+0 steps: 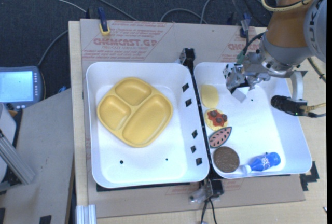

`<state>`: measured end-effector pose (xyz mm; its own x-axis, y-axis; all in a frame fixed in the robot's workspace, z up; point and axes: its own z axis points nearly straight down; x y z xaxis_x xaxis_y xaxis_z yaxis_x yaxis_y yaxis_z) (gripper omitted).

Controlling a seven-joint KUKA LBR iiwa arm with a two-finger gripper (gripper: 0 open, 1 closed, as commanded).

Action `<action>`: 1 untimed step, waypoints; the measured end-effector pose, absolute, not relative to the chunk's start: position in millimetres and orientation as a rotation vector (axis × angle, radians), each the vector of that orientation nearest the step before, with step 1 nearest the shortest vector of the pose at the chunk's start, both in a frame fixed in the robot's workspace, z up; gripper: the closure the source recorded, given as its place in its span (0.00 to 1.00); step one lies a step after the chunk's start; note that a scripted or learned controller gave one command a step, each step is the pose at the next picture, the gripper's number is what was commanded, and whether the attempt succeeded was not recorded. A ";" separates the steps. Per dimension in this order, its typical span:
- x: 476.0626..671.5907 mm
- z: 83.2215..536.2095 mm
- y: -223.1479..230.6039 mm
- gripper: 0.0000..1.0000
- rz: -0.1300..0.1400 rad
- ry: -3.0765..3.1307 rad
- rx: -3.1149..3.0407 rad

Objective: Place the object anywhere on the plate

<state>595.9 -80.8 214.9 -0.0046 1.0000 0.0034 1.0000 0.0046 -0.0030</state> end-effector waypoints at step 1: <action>577.9 225.5 -35.6 1.00 0.001 -2.224 -2.212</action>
